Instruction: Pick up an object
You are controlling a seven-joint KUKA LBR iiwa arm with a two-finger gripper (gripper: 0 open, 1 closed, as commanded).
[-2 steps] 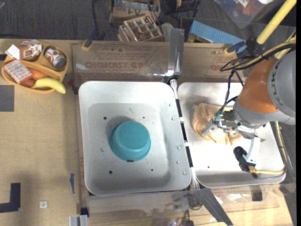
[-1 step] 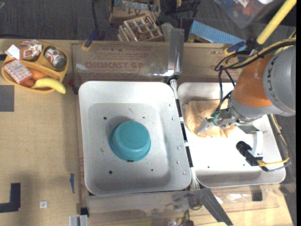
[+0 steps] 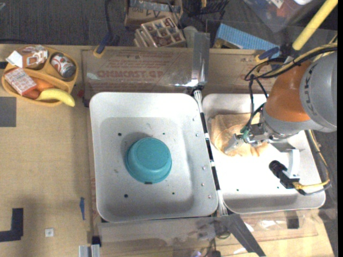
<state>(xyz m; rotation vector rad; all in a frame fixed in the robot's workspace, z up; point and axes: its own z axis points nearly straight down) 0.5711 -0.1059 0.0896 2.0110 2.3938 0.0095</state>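
The grey arm [image 3: 311,92] with its orange band reaches in from three o'clock and bends down over the right bin [image 3: 268,189], its gripper [image 3: 231,145] low in that bin's upper left part, at about ten o'clock from the bin's middle. The gripper points toward nine o'clock and lies over a tan, crumpled thing, cloth or a soft bag by its look [image 3: 225,130], which sits against the bin's left wall; whether the fingers are spread or closed, or whether they have any of that tan thing between them, cannot be told from this view. A black cable connector [image 3: 280,171] with a yellowish lead hangs from the wrist over the bin floor at about four o'clock from the gripper. In the left bin [image 3: 107,197], a teal bowl [image 3: 149,159] rests upside down close to the middle of the floor, well apart from the gripper and apart from every wall. Outside the bins, at ten o'clock of the bench, a yellow tray [image 3: 16,90] holds a banana [image 3: 57,96], a can [image 3: 64,66] and small boxes. A flat cardboard box [image 3: 139,71] wrapped in clear film lies along the bench just beyond the left bin at twelve o'clock.
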